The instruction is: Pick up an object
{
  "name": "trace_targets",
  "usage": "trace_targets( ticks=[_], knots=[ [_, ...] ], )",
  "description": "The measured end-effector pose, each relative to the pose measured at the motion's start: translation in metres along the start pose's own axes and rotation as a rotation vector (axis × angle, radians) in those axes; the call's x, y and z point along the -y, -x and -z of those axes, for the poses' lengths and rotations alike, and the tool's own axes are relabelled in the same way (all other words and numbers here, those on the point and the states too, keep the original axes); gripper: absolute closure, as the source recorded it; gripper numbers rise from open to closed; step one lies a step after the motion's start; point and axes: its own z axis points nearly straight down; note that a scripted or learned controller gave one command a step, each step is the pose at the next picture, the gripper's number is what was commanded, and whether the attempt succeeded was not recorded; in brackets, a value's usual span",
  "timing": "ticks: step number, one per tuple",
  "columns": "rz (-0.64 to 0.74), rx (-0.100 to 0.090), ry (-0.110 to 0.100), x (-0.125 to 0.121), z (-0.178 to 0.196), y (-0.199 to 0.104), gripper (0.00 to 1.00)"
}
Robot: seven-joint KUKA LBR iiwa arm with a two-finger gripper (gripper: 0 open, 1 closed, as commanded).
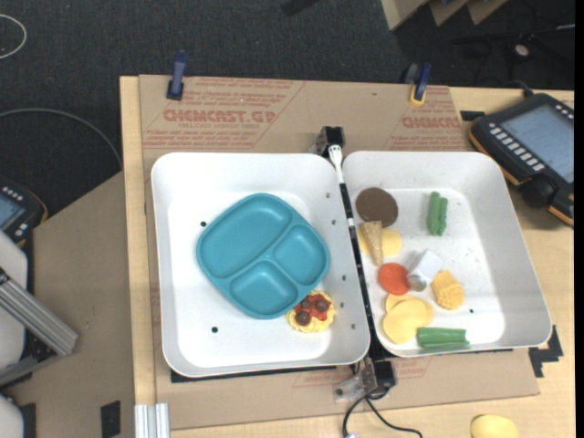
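Upper green bean toy [438,213] in right bin [493,176]: probably light, stiff, slick plastic (grip across its narrow middle); hand's state: cannot tell.

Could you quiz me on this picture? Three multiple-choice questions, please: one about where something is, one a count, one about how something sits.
1. Where does the blue divided plate lie?
A. left bin
B. right bin
C. on the bench

2. How many green pieces lie in the right bin?
A. one
B. two
C. four

3. How does the small pizza toy sit?
A. on the plate
B. beside the plate's edge
C. in the right bin

Answers:
1 A, it sits in the left bin.
2 B, one upper, one lower.
3 B, it is on the bin floor.
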Motion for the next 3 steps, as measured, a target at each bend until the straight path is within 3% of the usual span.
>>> trace_targets(
  ticks=[1,2,3],
  knots=[
    [0.009,0.010,0.025,-0.090,0.094,-0.007,1.00],
    [-0.001,-0.001,0.001,-0.005,0.017,-0.009,1.00],
    [0.007,0.012,0.030,-0.068,0.163,-0.002,1.00]
  ],
)
